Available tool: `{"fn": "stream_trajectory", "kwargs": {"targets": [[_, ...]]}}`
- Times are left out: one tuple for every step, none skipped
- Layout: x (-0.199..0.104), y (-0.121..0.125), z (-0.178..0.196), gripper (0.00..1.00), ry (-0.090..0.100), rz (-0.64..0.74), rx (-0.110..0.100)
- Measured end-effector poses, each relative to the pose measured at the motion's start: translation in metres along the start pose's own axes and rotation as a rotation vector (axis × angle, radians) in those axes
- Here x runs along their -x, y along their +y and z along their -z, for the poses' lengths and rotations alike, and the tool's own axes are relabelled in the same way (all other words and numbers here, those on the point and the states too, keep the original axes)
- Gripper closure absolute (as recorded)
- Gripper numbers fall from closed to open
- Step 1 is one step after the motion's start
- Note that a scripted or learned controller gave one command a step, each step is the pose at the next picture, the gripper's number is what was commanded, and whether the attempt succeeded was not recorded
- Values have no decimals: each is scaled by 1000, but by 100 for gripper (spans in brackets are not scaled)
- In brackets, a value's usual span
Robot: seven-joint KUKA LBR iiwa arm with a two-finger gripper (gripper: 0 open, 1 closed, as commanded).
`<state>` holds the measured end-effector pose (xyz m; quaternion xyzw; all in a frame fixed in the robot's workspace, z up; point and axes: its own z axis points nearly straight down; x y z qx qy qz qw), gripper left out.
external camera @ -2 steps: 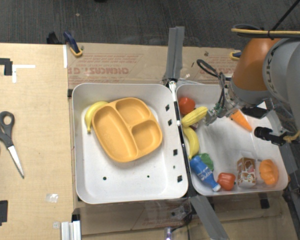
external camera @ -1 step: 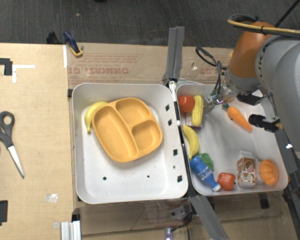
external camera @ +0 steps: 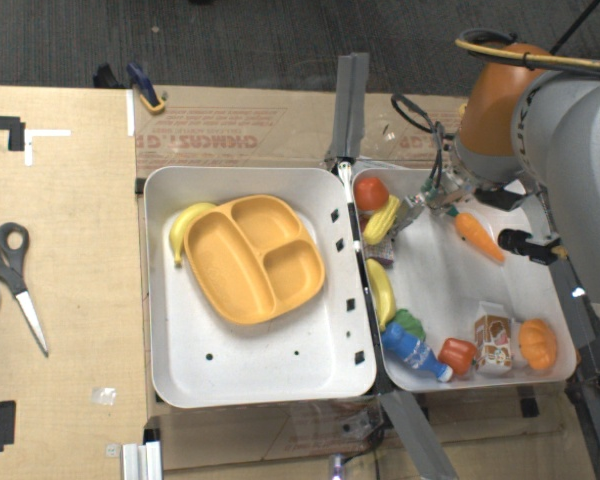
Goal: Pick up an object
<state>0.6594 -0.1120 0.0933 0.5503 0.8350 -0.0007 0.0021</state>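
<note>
Two shallow white plastic bins, left (external camera: 180, 368) and right (external camera: 450, 268). One orange three-compartment plate (external camera: 255, 258). Three yellow bananas: (external camera: 185, 226), (external camera: 380, 220), (external camera: 382, 293). One red tomato (external camera: 370, 190), one orange carrot (external camera: 477, 236), one blue bottle (external camera: 415, 353), one pair of grey scissors (external camera: 18, 278).

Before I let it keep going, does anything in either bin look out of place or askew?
One thing: a banana in the left bin lies wedged under the rim of the orange divided plate, which sits skewed to the bin's walls. The toys in the right bin are scattered, none visibly damaged.
</note>
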Motion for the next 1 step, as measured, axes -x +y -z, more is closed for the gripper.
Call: {"fn": "stream_trajectory", "kwargs": {"targets": [[10,-24,0,0,2,30,-2]]}}
